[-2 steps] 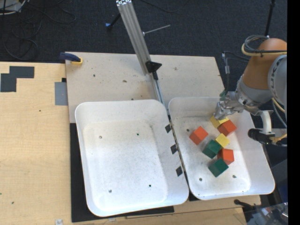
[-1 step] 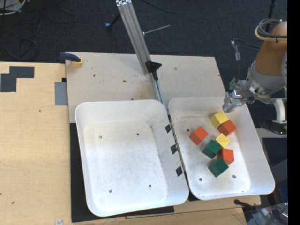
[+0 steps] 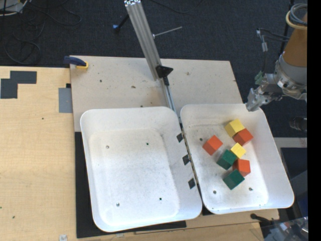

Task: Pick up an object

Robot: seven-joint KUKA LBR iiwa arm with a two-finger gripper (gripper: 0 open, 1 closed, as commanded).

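At the far left, the pale wooden worktop (image 3: pixel 30 149) is carrying a few grey patches, and a small blue-and-yellow clamp (image 3: pixel 76 62) is lying at the back corner of the board behind the bins. The left bin (image 3: pixel 95 129) is sitting beside the right bin (image 3: pixel 281 185), their inner rims touching. A metal rail (image 3: pixel 146 39) is slanting down from the back toward the seam between them. In the right bin, the blocks are lying clustered: an orange block (image 3: pixel 212 145) standing slightly apart on the left, two green blocks (image 3: pixel 226 159) (image 3: pixel 233 178), two yellow blocks (image 3: pixel 233 127) (image 3: pixel 238 150), and two more orange ones (image 3: pixel 243 136) (image 3: pixel 244 166) packed close together. Farthest right, the gripper (image 3: pixel 252 102) is hanging over the right bin's back right corner, well apart from the blocks; whether it is open or closed cannot be told, and nothing is showing in its grasp.
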